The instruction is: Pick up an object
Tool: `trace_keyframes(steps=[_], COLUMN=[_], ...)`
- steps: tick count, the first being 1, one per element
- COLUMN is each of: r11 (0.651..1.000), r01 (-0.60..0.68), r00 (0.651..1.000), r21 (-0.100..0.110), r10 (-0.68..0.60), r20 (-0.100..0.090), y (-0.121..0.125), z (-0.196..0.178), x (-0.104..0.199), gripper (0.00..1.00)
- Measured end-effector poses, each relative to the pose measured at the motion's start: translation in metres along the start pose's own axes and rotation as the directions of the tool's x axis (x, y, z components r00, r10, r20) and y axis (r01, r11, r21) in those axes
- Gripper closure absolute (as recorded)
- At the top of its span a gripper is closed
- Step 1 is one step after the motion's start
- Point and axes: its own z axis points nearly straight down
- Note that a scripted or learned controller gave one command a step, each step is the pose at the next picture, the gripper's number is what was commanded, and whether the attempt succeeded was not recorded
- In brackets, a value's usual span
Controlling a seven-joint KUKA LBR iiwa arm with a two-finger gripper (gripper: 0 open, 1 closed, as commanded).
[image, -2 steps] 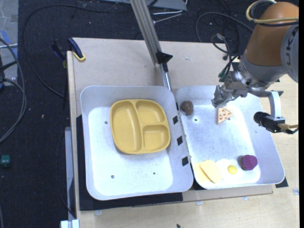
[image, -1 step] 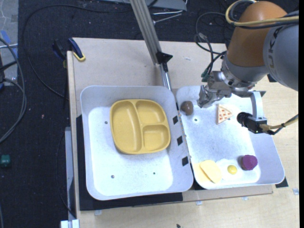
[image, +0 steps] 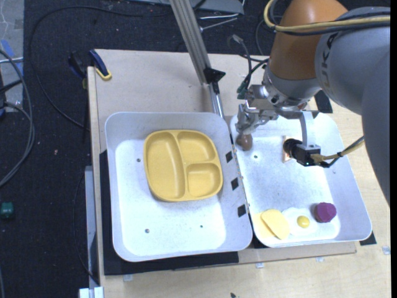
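My gripper (image: 244, 129) hangs over the far left corner of the right bin (image: 347, 185), beneath the grey arm with its orange band. A small brown rounded object (image: 245, 143) sits directly under the gripper's tip, touching or nearly touching it. Whether it is gripped cannot be told from this view. Along the right bin's near edge lie a flat yellow piece (image: 275, 223), a small yellow ball (image: 303, 221) and a purple object (image: 324, 212).
The left bin (image: 124, 228) holds a yellow divided tray (image: 183, 164). A metal post (image: 197, 42) rises slantwise behind the bins. A black connector with cable (image: 302, 151) hangs from the arm over the right bin. Black clips line the seam between the bins.
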Motion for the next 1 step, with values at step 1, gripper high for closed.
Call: trace_keyframes(steps=[1], r11=[1.000], r01=[0.000], r00=[1.000], r21=[0.002], r10=[0.000], r20=[0.000], y=[0.0116], z=[0.0175], x=[0.0552], gripper=[1.00])
